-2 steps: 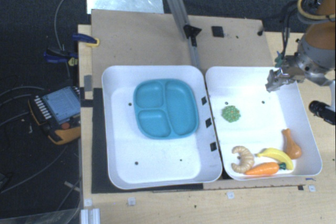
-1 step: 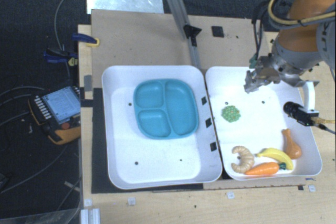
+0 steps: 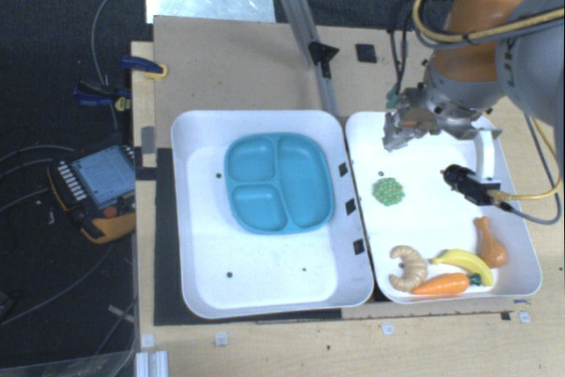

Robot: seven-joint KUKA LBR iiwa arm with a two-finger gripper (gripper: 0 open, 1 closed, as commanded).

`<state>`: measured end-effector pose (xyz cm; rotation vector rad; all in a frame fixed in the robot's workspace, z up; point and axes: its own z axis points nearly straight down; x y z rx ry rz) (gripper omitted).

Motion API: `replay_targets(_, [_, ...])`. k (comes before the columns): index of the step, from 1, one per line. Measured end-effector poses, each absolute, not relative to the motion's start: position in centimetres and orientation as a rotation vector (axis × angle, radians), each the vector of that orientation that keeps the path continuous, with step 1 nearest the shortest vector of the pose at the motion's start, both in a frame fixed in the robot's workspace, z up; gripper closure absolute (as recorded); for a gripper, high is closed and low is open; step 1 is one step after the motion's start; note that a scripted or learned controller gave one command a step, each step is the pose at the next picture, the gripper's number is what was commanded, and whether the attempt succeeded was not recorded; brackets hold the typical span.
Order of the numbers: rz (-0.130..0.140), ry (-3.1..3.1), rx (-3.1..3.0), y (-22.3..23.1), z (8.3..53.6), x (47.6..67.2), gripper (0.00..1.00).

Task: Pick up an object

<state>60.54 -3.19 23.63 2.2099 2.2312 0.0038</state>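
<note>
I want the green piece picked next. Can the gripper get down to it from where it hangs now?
Probably yes. The gripper hangs over the right bin's upper end, and the green piece lies alone on bare white floor just below it in the view. The croissant, carrot and banana lie apart, along the near wall.

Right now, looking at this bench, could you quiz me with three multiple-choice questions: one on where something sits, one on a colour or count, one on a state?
1. Where is the blue divided plate?
A. in the left bin
B. in the right bin
C. on the floor

2. How many compartments does the plate have?
A. two
B. three
C. five

3. How does the green ball lie relative to the gripper?
A. clamped in it
B. hanging from it
C. on the bin floor, apart from it

Answers: 1 A, the plate rests in the left bin. 2 B, ridges split it into three sections. 3 C, white floor shows between the ball and the gripper above.
</note>
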Motion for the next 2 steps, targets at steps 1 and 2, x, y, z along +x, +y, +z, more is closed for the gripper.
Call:
replay_targets(1, [0.003, 2.233, 2.211, 2.5, 22.5, 60.6, 1.0])
replay_targets(2, [0.004, 2.232, 2.21, 7.6, 21.6, 60.8, 1.0])
